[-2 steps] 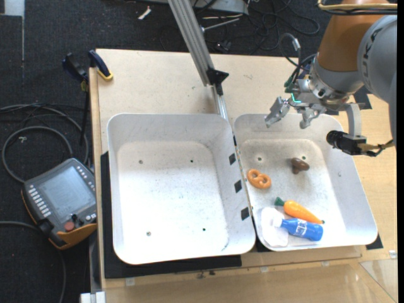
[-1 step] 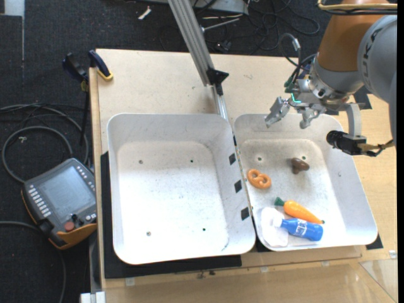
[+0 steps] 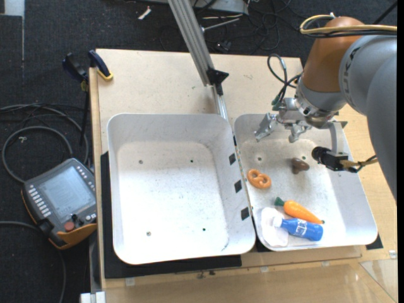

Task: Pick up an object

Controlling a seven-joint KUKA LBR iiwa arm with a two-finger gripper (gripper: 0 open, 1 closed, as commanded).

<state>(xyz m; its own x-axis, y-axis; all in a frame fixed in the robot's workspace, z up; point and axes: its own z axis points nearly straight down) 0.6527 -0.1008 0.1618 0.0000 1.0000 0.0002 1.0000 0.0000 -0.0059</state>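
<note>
Pale wooden surface [image 3: 158,74] carries two shallow white plastic bins; the right bin [image 3: 353,201] is the landmark; above its far end the gripper [image 3: 281,131] hangs with metal fingers [image 3: 263,130] spread wide, holding nothing; inside lie a twisted orange pretzel [image 3: 259,179], a dark lump [image 3: 299,165], a tapered carrot [image 3: 302,211] and a blue bottle [image 3: 302,230].

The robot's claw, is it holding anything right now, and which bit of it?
No, nothing is held. The gripper hangs open above the right bin, with its fingers apart and bare.
</note>
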